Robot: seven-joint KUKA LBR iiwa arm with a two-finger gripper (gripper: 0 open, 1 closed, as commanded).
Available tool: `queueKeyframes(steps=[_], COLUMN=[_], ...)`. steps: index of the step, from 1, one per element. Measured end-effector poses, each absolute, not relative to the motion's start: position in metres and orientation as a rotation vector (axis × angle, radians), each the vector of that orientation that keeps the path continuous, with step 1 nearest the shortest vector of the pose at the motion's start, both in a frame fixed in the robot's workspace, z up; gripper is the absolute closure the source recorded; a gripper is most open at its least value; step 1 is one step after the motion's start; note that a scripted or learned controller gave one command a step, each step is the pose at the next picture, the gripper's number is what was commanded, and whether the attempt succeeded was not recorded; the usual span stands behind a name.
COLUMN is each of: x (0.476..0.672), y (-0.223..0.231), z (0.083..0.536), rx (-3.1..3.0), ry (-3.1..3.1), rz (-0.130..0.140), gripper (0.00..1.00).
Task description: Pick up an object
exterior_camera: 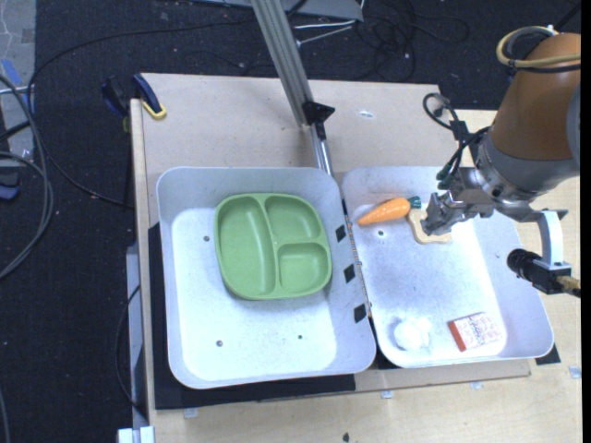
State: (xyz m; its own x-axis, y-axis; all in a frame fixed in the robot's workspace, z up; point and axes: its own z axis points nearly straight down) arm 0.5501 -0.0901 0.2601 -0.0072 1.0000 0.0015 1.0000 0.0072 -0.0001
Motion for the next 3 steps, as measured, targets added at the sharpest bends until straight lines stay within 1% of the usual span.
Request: queueKeyframes(steps=[1, 2, 3], x=[0.531, 0.522, 0.508], y=[-0.033, 0.015, 0.06], z=[0.247, 0.233, 0.225], rx=[-2.212, -2.212, -2.212], ry=[-2.227, -2.227, -2.227], rz=[0.001, 0.001, 0.001], gripper=[1.0, 1.0, 1.0])
